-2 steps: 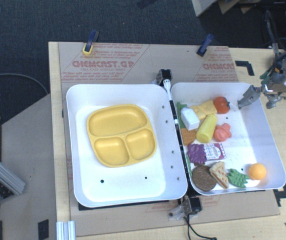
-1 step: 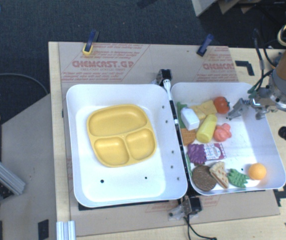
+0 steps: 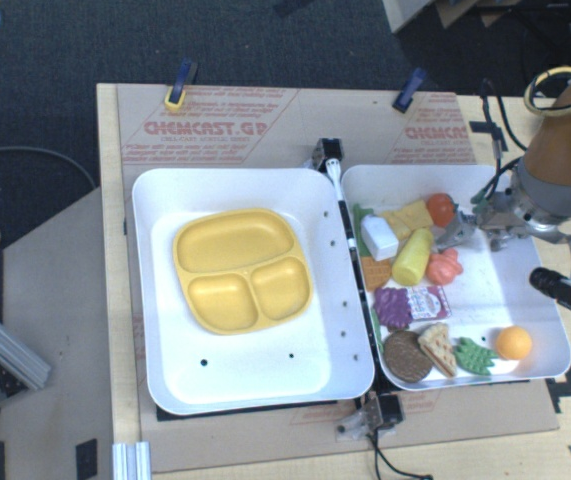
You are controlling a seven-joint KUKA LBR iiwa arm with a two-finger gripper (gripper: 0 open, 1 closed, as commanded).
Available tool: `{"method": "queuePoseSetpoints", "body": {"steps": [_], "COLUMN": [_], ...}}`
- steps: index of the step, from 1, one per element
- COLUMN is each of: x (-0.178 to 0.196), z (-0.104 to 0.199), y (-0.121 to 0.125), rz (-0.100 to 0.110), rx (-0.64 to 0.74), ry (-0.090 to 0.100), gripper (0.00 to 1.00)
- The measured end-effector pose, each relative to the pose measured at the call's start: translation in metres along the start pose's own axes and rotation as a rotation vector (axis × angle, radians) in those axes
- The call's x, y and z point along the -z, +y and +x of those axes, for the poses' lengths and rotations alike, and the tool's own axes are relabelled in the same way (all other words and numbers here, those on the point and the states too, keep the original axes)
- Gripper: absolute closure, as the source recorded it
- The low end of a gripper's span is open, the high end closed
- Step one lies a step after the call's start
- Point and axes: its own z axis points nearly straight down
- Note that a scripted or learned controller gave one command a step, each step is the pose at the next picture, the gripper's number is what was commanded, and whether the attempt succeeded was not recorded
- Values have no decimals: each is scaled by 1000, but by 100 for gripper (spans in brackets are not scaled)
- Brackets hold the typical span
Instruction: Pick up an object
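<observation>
Gripper (image 3: 462,230) beside red tomato (image 3: 441,208); finger state indeterminate. Recommend centring over tomato, descending vertically, avoiding yellow corn (image 3: 412,256).

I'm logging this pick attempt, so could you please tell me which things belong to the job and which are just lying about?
Job: gripper; toys in the right bin: tomato, corn, orange, cookie, grapes.

Lying about: yellow tray, left bin, clamps.

Red print on the bench sheet
The cardboard sheet (image 3: 265,113) under the bins reads "CHEMCAST GP" twice; its smaller lines are unreadable.
</observation>
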Motion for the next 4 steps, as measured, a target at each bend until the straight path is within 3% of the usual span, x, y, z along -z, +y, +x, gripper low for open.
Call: {"method": "queuePoseSetpoints", "body": {"steps": [1, 2, 4], "x": [-29, -16, 89], "z": [0, 0, 2], "y": [0, 1, 4], "rz": [-2, -7, -13], "rx": [-1, -1, -2], "ry": [-1, -3, -6], "gripper": [0, 100, 100]}}
